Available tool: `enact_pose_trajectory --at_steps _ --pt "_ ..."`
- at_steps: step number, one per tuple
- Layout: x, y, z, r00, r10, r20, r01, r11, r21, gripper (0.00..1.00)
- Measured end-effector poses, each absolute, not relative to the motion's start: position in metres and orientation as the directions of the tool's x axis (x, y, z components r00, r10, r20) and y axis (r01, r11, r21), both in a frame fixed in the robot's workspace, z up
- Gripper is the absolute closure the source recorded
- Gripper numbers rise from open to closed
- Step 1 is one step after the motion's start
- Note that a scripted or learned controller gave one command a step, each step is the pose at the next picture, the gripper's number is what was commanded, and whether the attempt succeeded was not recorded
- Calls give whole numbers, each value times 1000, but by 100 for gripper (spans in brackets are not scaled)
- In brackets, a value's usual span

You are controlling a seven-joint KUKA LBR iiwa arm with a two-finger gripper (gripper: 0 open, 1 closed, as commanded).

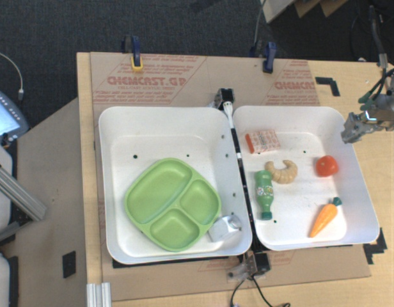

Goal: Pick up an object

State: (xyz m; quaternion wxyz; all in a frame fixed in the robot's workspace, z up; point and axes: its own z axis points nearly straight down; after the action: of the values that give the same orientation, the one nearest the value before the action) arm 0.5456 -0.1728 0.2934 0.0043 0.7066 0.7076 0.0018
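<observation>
Tomato (pixel 326 165) lies nearest the jaws, just left of and below them in the right bin (pixel 371 217), with the carrot (pixel 324 219) further below, and the croissant (pixel 282 171), red-and-white packet (pixel 262 141) and green bottle (pixel 264 196) farther left. The jaws sit over that bin's far right corner, small, grey and blurred, so I cannot tell how far open they are, and nothing can be seen between them. Well left of them, the other bin (pixel 112 171) holds a green divided plate (pixel 171 203).
</observation>
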Motion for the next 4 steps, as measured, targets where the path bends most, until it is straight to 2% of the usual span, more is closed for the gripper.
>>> enact_pose_trajectory --at_steps 1,2,4 --pt "554 -121 275 -6 1000 2 1000 6 -2 100" --pt "570 -63 259 -7 1000 3 1000 7 -4 100" --pt "609 41 251 -7 1000 1 1000 7 4 100"
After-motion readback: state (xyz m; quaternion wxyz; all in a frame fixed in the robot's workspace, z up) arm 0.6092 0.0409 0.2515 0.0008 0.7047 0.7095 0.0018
